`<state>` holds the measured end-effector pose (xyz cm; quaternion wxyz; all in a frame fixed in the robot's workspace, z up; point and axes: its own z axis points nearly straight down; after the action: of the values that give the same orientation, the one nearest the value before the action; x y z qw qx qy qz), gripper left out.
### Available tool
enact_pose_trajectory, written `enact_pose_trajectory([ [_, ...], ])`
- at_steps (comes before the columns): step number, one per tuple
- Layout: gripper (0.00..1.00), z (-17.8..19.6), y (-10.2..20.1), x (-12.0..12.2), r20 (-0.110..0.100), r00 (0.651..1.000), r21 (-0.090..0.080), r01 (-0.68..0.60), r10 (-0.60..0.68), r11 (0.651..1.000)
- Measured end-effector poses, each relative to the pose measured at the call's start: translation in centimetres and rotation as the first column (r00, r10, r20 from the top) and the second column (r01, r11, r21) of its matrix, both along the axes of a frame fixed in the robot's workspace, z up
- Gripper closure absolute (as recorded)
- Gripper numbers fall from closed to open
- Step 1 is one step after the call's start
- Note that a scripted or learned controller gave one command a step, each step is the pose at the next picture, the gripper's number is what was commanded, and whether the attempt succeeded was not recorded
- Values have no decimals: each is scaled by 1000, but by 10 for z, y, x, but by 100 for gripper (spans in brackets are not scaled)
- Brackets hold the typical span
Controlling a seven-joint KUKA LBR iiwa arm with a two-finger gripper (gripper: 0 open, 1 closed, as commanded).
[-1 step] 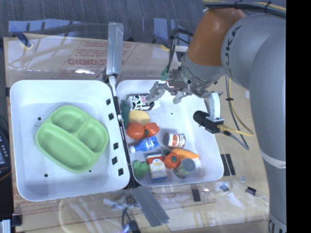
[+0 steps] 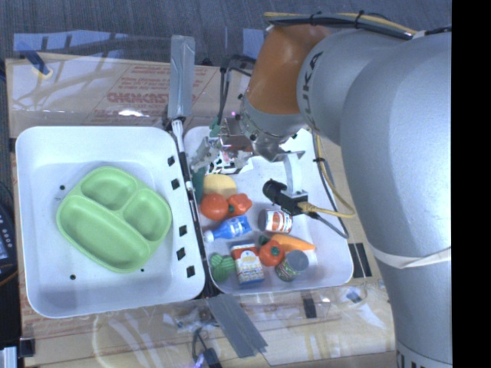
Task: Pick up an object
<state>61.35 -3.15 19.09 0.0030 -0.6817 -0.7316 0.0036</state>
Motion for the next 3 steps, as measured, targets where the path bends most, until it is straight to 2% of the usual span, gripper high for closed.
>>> enact_pose_trajectory([
  [1, 0, -1, -24, 17, 4, 1000, 1, -10, 10, 1000],
  [2, 0, -2, -19, -2, 0, 997, 2, -78, 78, 997],
  [3, 0, -2, -19, -2, 0, 997, 2, -78, 78, 997],
])
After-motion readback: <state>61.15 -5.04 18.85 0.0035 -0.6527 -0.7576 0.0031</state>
